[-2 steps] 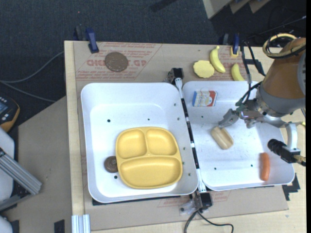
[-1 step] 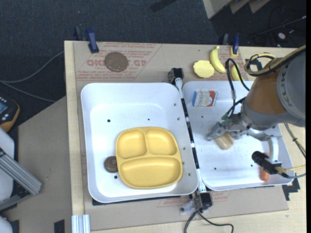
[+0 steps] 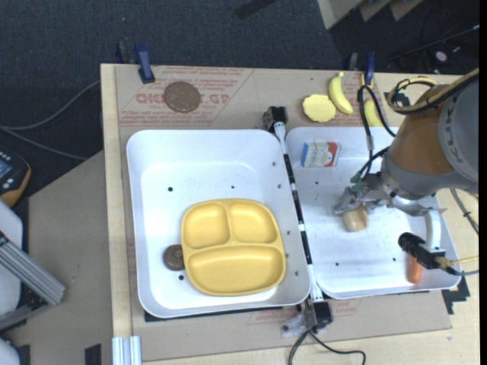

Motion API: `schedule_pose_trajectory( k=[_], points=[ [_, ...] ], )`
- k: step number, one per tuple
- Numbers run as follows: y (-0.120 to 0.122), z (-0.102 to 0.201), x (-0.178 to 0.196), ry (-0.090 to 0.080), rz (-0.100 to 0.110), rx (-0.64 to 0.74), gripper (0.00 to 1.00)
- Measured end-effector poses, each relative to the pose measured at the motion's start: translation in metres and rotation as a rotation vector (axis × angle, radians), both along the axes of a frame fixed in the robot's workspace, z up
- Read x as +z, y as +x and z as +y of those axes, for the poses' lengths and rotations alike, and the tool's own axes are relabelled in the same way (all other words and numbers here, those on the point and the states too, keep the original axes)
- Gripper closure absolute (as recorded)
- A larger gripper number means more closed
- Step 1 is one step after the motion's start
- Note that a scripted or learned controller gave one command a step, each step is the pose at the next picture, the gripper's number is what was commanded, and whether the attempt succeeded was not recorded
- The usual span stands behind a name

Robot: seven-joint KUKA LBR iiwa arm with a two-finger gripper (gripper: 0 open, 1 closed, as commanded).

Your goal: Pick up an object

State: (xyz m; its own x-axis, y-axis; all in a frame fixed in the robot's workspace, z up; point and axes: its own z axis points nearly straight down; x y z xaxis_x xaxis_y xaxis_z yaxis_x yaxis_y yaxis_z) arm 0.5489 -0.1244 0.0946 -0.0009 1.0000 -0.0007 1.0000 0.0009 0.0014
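The claw [image 3: 354,205] sits low in the right bin [image 3: 380,276], right over a small tan lump [image 3: 354,220]. Honestly can't tell if it's pinching it or just touching the top.

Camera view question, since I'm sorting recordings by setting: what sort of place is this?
Likely a robotics lab: a bench with two white bins, toy food such as a banana, and loose cables on dark carpet.
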Motion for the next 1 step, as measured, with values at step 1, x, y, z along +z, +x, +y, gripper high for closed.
schedule_pose_trajectory(
  k=[1],
  points=[
    [0.0259, 0.0749, 0.0954, 0.003, -0.01, 0.008, 1.0]
  ],
)
